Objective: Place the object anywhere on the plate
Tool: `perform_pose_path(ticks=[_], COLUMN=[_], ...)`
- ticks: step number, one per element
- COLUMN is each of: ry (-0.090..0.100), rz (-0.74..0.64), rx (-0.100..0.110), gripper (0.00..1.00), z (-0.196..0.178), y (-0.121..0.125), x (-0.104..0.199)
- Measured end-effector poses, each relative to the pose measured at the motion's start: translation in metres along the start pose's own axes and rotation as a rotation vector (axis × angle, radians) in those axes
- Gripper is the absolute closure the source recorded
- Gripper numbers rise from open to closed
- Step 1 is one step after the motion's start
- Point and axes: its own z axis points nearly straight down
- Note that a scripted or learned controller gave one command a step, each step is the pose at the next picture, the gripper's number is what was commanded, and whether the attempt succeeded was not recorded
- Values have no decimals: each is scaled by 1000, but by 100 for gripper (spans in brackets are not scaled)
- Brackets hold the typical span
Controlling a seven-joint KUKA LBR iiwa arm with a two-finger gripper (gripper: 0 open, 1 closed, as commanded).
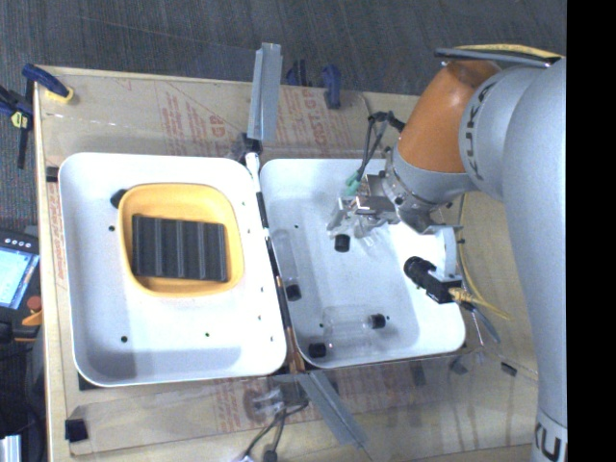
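arm (515,191): grey, enters from the right, bent down over the bench
wrist band (438,123): orange, just above the wrist
gripper (354,218): pointing down and leftward, fingers slightly apart, nothing visible between them

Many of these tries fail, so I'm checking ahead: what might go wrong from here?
1. The gripper hovers by the small black object; a closing grasp may miss it or nudge it away.
2. The plate sits in the left bin, across both rims; a weak hold may drop the object midway.
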Motion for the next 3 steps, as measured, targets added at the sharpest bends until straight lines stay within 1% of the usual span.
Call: perform_pose_path(ticks=[1, 2, 3], ry=[-1, -1, -1], rz=[42, -59, -59], rx=[0, 3, 3], gripper=[100, 100, 0], z=[-4, -9, -9], y=[19, 10, 11], x=[98, 165, 165])
